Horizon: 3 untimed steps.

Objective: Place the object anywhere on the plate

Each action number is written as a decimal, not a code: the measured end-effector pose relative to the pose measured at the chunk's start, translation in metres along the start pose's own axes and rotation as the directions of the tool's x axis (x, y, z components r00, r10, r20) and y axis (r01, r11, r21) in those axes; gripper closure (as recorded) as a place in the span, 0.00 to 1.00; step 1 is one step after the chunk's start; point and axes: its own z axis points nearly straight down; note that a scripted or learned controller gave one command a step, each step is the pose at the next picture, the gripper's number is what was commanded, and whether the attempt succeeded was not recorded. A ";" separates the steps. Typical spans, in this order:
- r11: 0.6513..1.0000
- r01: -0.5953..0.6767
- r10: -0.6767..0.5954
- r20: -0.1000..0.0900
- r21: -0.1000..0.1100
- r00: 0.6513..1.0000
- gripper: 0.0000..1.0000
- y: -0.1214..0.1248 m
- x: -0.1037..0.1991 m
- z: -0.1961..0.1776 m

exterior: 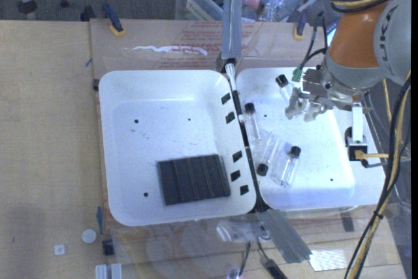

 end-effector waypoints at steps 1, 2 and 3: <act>0.990 -0.138 0.138 0.001 0.007 0.990 1.00 -0.025 0.052 0.018; 0.866 -0.500 0.500 0.004 0.007 0.866 1.00 -0.086 0.107 0.018; 0.537 -0.843 0.843 -0.014 -0.033 0.538 1.00 -0.084 0.139 0.038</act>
